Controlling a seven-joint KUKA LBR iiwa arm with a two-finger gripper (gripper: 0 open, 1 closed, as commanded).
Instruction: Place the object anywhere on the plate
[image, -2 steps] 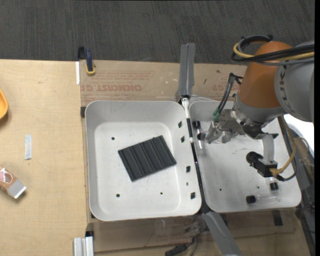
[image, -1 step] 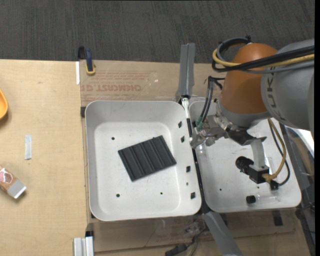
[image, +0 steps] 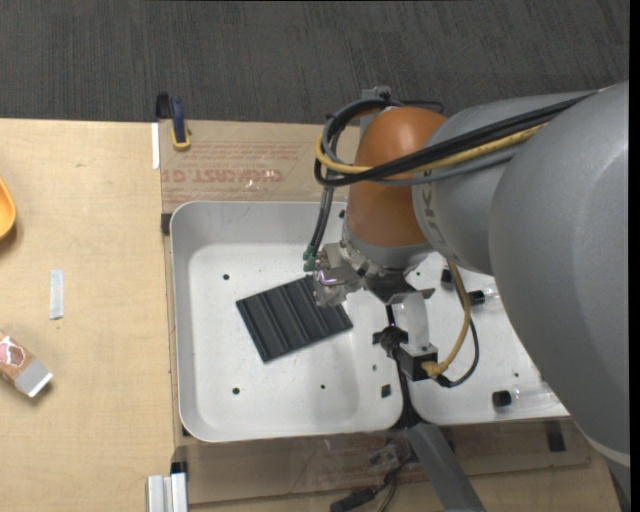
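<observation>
Plywood bench (image: 90, 220) — white bin (image: 200, 390)

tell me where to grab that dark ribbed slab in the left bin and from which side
Judging by its pose, the dark ribbed slab lies flat and turned at an angle on the floor of the left bin, so come straight down from above. Grip across its narrower width, fingers on the two long edges, near the middle. The gripper hangs at its upper right corner.
</observation>
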